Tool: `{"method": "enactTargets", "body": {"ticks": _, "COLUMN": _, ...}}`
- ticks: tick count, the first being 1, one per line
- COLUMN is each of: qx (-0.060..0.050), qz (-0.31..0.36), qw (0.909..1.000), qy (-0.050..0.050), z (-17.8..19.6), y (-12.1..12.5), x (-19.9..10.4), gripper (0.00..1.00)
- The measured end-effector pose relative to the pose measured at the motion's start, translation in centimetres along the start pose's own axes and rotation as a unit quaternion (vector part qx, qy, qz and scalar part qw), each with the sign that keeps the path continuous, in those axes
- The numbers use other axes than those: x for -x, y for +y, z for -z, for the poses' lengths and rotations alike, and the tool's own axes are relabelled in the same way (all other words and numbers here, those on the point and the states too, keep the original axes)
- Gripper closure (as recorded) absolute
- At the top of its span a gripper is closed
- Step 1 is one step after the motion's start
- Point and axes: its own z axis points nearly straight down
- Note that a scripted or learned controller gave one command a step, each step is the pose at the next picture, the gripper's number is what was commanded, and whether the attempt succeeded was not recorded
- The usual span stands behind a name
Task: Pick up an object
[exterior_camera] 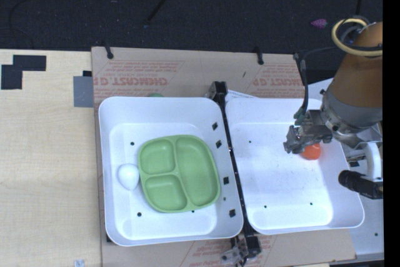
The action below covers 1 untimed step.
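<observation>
A small orange-red object point(312, 151) lies in the right bin point(281, 197), near its right side. My gripper point(300, 141) is low over that bin, right at the object's left and upper edge, and partly covers it. A green three-compartment plate point(178, 172) lies in the left bin point(119, 115). A white egg-shaped object point(128, 176) rests against the plate's left rim.
The grey arm point(357, 81) with its orange band reaches in from the right over the right bin's far corner. A black divider point(228, 159) runs between the two bins. Bare white floor fills the right bin's left and front parts.
</observation>
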Motion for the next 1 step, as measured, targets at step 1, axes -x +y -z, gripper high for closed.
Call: {"method": "enactTargets", "body": {"ticks": 1, "qx": -0.001, "qz": 0.0, "qw": 1.0, "qy": -0.001, "z": -0.28, "y": -0.42, "x": -6.14, "gripper": 1.0}}
